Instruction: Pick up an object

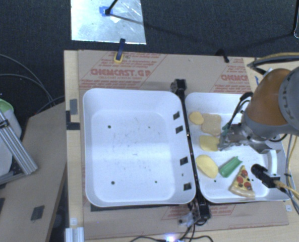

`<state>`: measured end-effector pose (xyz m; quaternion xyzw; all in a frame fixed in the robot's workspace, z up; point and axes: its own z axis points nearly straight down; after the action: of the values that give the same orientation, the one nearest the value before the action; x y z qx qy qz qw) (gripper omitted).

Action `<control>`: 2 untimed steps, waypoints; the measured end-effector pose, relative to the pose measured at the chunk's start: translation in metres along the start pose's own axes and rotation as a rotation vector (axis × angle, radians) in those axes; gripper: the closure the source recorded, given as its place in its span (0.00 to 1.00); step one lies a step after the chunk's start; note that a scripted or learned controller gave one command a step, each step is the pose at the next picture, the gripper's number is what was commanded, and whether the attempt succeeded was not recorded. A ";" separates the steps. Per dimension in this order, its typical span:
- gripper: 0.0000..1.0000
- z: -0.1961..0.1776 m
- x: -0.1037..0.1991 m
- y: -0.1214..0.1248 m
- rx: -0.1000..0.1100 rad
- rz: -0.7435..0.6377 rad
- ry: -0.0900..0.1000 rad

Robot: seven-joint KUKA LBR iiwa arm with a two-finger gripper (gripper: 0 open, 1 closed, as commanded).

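The arm (280,105) hides the right bin's (210,101) far side — its tool (226,141) blurred.

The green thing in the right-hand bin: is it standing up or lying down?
Lying down. The green object rests flat on the right bin's floor, slanted, between a yellow piece and the pizza slice.

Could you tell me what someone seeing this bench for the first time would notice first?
Probably the grey arm with its orange band, reaching in from the right with the gripper low over the right bin. Under it lies a cluster of toy food: yellow pieces, a green piece and a pizza slice.
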<state>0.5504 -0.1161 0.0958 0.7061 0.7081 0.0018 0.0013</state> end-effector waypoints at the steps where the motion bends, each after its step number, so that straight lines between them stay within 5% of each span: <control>1: 1.00 -0.094 0.067 -0.009 -0.006 -0.009 0.002; 2: 1.00 -0.105 0.156 -0.008 0.001 -0.011 0.004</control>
<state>0.5417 0.0394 0.2006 0.7021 0.7121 0.0027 -0.0005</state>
